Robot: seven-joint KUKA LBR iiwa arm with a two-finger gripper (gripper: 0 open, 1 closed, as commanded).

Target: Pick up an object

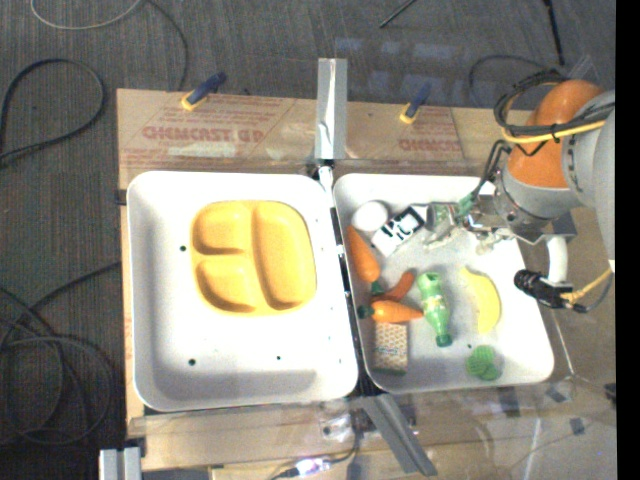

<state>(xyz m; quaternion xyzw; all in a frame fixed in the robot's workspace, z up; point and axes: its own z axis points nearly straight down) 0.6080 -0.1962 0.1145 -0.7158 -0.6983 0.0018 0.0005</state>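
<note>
Two carrots (363, 255) in right bin (540, 353): far one long axis near-far, near one (396, 311) lying left-right. Green bottle (435, 308) near-far. Cardboard (205, 134) reads "CHEMCAST GP". Pincer (455, 218) state: cannot tell.

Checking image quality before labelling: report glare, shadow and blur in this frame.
Camera view: soft even light; both white bins look bright, nearly washed out; faint shadow under the yellow tray; the gripper and small items beside it are blurred, fine detail unreadable.
</note>
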